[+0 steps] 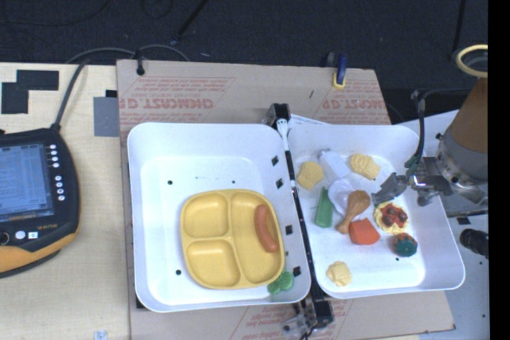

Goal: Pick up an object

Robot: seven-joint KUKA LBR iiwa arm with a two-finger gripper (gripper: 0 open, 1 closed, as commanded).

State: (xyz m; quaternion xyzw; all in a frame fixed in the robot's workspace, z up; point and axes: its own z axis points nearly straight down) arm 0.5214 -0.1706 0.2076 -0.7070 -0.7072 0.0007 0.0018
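The right bin (434,271) holds several toy foods: a brown drumstick (354,209), a green bottle (324,209), a red-orange block (364,232), a round yellow piece with red dots (391,216), a blue-green ball (405,245) and yellow pieces (365,166), (309,174), (339,274). My gripper (404,193) reaches in from the right and hovers over the right bin, just above the red-dotted piece and to the right of the drumstick. It looks open, with nothing between its fingers.
The left bin (155,171) bears a yellow divided plate (209,215) with a red sausage (266,228) in its right compartment. A green toy (280,282) lies at that bin's front right corner. A teach pendant (32,191) rests at far left.
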